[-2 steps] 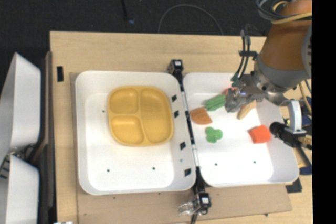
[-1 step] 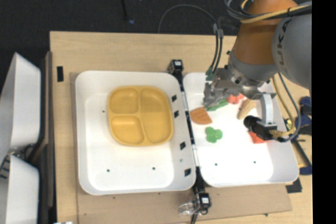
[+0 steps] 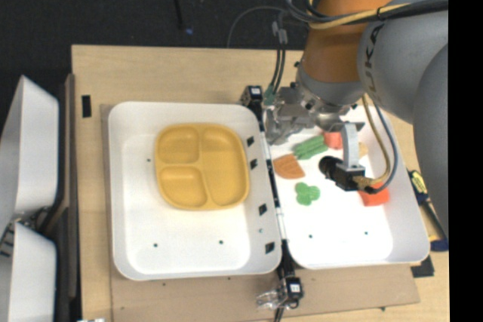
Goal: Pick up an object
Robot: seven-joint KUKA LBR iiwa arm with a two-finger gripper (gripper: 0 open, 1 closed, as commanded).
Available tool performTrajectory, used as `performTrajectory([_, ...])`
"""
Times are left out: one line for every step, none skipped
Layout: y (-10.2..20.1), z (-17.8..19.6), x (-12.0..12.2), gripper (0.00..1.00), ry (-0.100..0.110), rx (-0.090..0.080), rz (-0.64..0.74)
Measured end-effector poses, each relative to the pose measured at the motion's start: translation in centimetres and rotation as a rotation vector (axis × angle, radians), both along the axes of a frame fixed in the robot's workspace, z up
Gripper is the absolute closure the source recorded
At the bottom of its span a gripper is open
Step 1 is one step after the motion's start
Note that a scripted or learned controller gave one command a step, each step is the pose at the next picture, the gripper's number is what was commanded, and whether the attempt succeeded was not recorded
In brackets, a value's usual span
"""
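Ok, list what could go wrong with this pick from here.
1. The gripper hangs at the upper left corner of the right bin, close to its wall. If it goes down there, it might strike the rim instead of an item.
2. The orange piece and the green piece lie close together beside it, so a grasp may shove one aside or catch both.

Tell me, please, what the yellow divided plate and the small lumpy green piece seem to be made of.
The yellow divided plate looks like moulded plastic with a dull satin finish: one even colour, soft rounded compartment ridges. The small green piece is probably plastic or rubber, judging by its saturated even colour and lumpy form; too small to be sure.
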State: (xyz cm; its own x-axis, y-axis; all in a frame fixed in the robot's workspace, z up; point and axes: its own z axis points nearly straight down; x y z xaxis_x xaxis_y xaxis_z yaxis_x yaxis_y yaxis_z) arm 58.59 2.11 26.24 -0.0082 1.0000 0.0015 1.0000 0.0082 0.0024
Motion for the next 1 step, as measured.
performTrajectory([5.60,-0.11,2.19,1.00,0.000,0.000,0.000])
